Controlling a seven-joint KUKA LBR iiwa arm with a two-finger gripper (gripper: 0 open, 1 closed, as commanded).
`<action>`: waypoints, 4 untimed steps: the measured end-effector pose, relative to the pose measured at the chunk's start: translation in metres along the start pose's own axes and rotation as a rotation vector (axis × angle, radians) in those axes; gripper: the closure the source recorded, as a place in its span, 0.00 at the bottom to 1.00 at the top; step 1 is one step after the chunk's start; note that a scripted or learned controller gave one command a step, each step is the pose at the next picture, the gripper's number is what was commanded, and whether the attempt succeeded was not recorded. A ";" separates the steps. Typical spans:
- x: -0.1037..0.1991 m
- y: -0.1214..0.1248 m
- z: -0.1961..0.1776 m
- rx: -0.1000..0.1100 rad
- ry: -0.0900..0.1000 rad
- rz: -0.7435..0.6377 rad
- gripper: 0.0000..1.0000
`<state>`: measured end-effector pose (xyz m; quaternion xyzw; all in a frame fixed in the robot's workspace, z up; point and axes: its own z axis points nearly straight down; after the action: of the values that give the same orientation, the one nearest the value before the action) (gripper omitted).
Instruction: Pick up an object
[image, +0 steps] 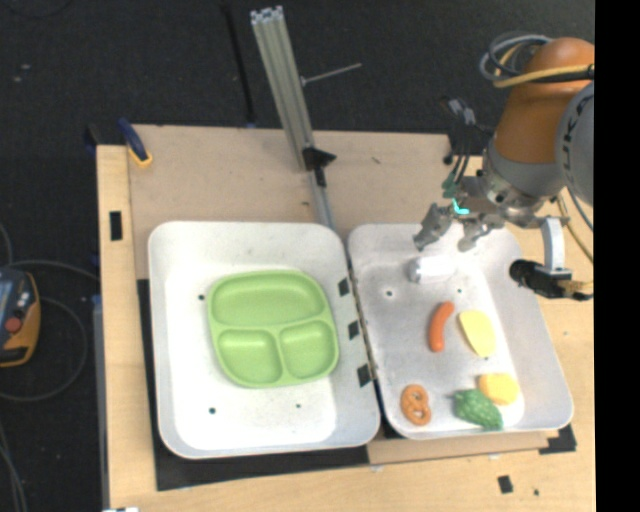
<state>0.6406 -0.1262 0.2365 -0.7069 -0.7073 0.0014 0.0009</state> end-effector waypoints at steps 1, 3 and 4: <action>0.000 0.001 -0.002 -0.005 -0.001 -0.001 0.00; -0.003 0.010 0.088 -0.001 -0.001 -0.002 0.00; -0.006 0.017 0.109 -0.030 -0.006 -0.002 0.00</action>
<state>0.6575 -0.1321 0.1277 -0.7063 -0.7078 -0.0070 -0.0121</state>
